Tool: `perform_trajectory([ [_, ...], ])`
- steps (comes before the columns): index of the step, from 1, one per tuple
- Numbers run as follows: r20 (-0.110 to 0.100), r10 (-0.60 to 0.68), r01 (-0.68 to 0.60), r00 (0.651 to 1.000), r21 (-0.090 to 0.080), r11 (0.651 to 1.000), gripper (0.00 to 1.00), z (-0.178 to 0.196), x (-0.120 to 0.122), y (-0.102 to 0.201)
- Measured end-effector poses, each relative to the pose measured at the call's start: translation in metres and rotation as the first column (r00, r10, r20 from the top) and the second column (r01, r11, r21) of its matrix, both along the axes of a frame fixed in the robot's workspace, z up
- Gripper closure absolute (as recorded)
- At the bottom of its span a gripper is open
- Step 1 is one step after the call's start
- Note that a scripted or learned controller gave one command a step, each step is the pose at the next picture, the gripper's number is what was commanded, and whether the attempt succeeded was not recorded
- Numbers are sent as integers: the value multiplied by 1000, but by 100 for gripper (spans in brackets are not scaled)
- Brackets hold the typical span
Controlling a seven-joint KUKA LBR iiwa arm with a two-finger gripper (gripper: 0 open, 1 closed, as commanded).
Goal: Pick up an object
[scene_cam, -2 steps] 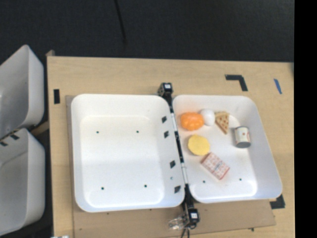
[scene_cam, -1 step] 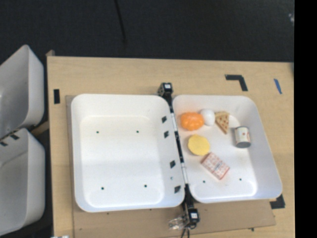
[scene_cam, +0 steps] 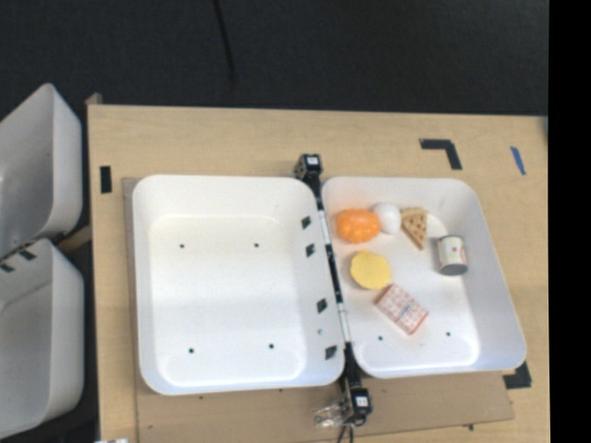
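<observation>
A: Where does the task's thing lie?

B: Any of six would serve, and all lie in the right bin [scene_cam: 485, 335], gathered toward its upper left. An orange lump [scene_cam: 358, 225] sits near the divider, with a white ball [scene_cam: 387, 217] against it or nearly so. A tan wedge [scene_cam: 416, 227] lies just beside the ball.

A: And the others?

B: A small can [scene_cam: 452, 255] is near the wedge; whether it stands or lies cannot be told. A yellow disc [scene_cam: 370, 270] lies flat below the lump, and a pink box [scene_cam: 401, 308] lies flat and askew below the disc.

A: Why that arrangement?

B: Nothing is lined up, so it reads as a loose scatter that offers the program varied targets. The bin's sloped walls would keep round things off the tabletop [scene_cam: 231, 137]. The left bin [scene_cam: 222, 284] alongside looks like a spare place to set things.

A: The claw?

B: Whether it is spread or pressed together cannot be told from this view.

A: Which target looks kindest?

B: Probably the box or the can, since each lies apart from its neighbours. The lump and ball crowd each other, so a grasp there could knock one aside. The disc looks too flat to give much to pinch.
</observation>
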State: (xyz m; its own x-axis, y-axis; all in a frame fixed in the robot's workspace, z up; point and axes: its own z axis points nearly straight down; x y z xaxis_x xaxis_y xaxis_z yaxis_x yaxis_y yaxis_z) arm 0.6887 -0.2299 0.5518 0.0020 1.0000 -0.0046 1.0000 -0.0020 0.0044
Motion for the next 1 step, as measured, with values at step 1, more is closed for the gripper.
perform_trajectory([
  [1,-2,9,-9,1000,1,1000,100,0,0,2],
])
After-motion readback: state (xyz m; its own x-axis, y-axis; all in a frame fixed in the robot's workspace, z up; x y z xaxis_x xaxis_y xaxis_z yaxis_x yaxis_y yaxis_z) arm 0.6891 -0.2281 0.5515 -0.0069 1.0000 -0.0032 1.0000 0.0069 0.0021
